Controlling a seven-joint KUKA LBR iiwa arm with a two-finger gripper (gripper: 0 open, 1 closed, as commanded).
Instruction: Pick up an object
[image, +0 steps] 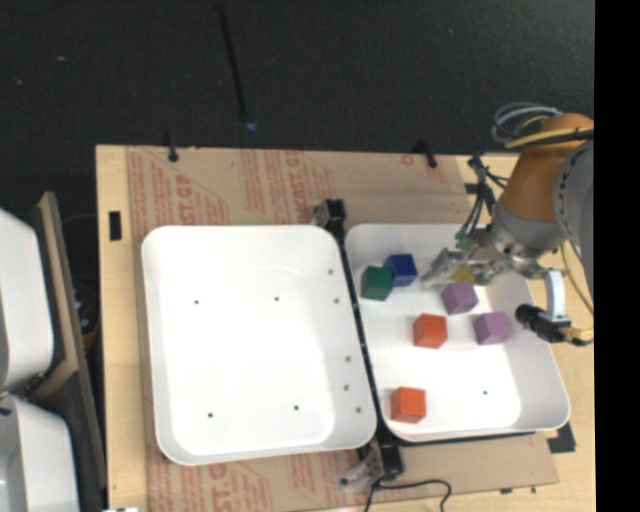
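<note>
Blocks are what this pick-up task turns on, and all six of them lie in the right bin, scattered loosely so that any one could serve as the object to lift.

In the camera view, a green block and a blue block sit touching at the bin's upper left, close to the divider. A purple block lies just below the end effector, with a second purple block further right and an orange-red block between and below them. Another orange-red block rests alone near the front rim, well apart from the rest. Something yellowish shows at the tool's tip, too small to identify.

The arm's orange band leans in from the right, and the end effector hangs low over the bin's upper middle, apparently lined up with the nearer purple block. Whether it is spread or pressed together I cannot tell; the tip is blurred against the white floor, and no block shows gripped in it.

The left bin sits beside it on the desk, probably as a drop-off place. My judgement is that the nearer purple block is the target, and the grasp itself is not yet made.
</note>
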